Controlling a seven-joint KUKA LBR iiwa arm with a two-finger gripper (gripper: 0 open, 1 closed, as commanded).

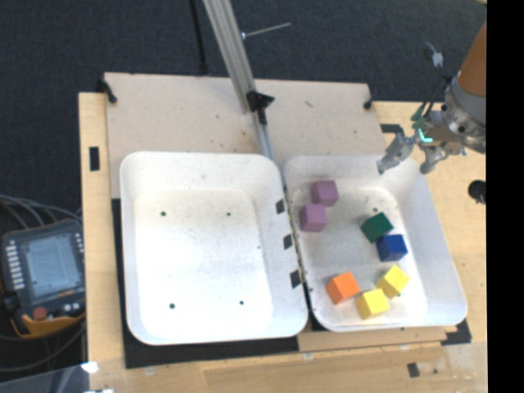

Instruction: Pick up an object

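The right bin [426, 211] holds several small blocks. Two purple blocks [324, 192] [313, 217] lie near its left wall. A green block [377, 226] touches a blue block [392, 246] toward the middle right. An orange block [343, 286] and two yellow blocks [395, 280] [372, 303] lie near the front wall. My gripper [411, 159] hangs open above the bin's far right corner, with nothing between its fingers. It is well above and behind the blocks.
The left bin [139, 178] stands beside the right one. A slanted metal pole [232, 43] rises from the back of the bench between the bins. A teach pendant [45, 268] lies off the bench at the left.
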